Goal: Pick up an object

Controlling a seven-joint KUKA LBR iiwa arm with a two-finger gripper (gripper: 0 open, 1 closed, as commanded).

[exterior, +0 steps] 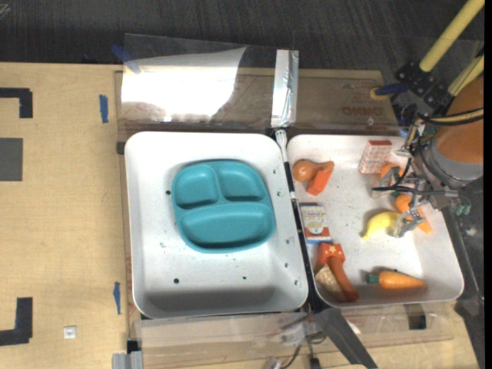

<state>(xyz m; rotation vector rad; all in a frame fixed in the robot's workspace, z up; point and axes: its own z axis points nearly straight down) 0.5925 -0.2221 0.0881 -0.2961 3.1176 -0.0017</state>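
Lemon (379,224), yellow toy, lies in the right bin (442,279), a little to the 3 o'clock side of that bin's centre. My gripper (410,220) hangs just beside it at 3 o'clock, low over the bin floor; whether its fingers stand apart or closed I cannot tell, and nothing shows between them.

Orange piece (403,202): at 1 o'clock from the lemon, partly under my wrist.
Pink-and-white box (376,157): at 12 o'clock.
Carrot (395,280): at 5 o'clock, near the front wall.
Sausage (340,276) and small carton (314,222): at 8 and 9 o'clock, along the left wall.
Orange fruit (307,170) with red-orange wedge (320,178): at 10 o'clock.
Left bin (146,206): holds a teal divided plate (223,206), centred.
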